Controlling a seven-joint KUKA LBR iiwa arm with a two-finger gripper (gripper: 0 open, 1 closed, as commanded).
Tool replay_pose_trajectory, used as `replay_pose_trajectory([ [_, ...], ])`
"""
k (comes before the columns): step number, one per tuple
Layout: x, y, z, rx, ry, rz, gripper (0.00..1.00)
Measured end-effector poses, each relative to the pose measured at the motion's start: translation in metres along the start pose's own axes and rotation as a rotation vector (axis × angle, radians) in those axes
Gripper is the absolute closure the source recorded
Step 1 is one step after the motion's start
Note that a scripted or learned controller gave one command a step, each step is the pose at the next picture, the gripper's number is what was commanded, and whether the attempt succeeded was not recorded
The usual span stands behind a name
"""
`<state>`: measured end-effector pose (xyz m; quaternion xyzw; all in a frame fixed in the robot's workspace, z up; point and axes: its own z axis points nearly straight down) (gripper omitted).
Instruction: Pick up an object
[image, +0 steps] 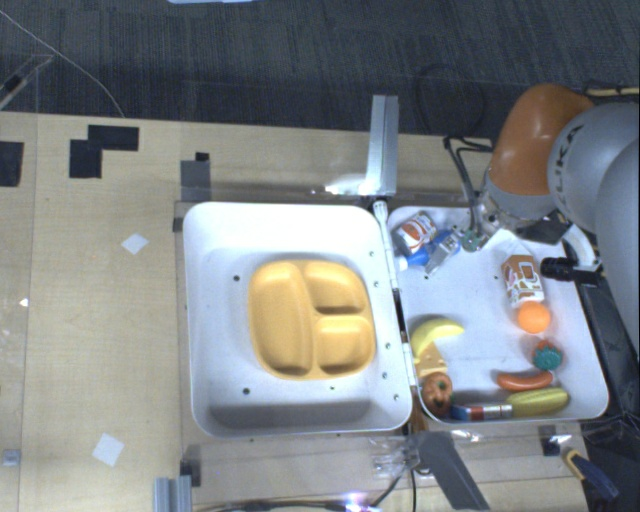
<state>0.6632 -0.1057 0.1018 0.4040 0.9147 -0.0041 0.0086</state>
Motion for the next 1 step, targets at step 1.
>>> replay_pose_trajectory([
  [1,0.0494,0.0304,-0.0887,-0.007,0.013,0.372,1.00],
])
